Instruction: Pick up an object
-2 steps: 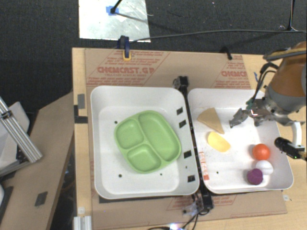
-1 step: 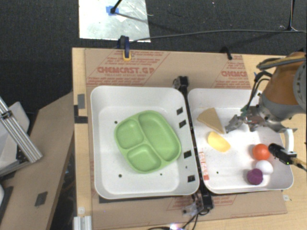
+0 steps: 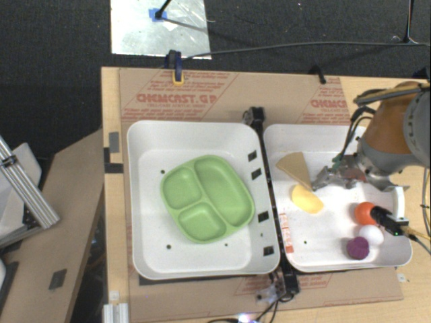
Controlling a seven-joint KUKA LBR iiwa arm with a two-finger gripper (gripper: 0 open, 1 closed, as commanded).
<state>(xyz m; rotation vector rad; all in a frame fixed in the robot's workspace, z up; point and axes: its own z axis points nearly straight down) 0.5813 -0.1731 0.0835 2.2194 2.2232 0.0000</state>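
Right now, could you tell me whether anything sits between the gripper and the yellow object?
Nothing visible does. The gripper hangs just above and right of the yellow object, with bare bin floor between; the tan wedge lies beside it.

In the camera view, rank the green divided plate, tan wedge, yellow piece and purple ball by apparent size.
1. green divided plate
2. tan wedge
3. yellow piece, close to the wedge, so this ranking is unsure
4. purple ball

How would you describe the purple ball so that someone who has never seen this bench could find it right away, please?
Look at the right-hand white bin, the one the arm reaches into. Go to its near right corner, where three small round things cluster. The purple ball is the nearest the front rim, just below the white ball and the orange ball, and the only dark one.
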